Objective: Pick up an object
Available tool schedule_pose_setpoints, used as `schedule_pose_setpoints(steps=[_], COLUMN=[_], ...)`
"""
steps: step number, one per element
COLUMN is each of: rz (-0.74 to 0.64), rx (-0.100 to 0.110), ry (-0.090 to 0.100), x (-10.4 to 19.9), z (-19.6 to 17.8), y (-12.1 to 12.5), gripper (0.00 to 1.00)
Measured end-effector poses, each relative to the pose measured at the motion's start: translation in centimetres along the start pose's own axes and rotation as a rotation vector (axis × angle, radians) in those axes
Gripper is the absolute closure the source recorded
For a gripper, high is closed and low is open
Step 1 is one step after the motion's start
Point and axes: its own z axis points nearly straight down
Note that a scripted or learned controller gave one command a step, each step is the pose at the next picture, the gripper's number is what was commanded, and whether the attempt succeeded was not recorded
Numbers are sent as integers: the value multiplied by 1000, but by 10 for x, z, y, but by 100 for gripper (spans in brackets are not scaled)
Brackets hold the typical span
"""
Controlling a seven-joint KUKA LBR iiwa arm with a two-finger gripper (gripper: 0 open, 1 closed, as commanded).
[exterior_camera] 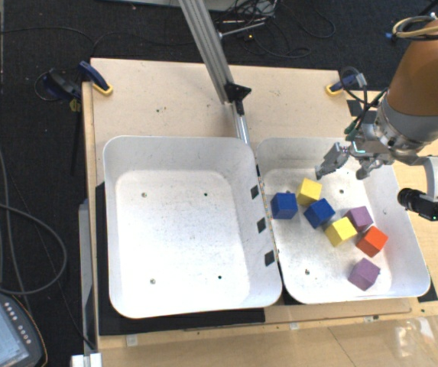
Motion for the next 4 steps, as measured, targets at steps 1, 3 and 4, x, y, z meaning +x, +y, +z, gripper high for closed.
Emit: schedule_pose_setpoints(steps=[1, 3, 4], rz=[1, 4, 3], rx=[-4, 2, -2], ry=[-1, 0, -1], x=[0, -6, -6], z=[-2, 121, 138], y=[0, -10, -10], gripper=[0, 0, 0])
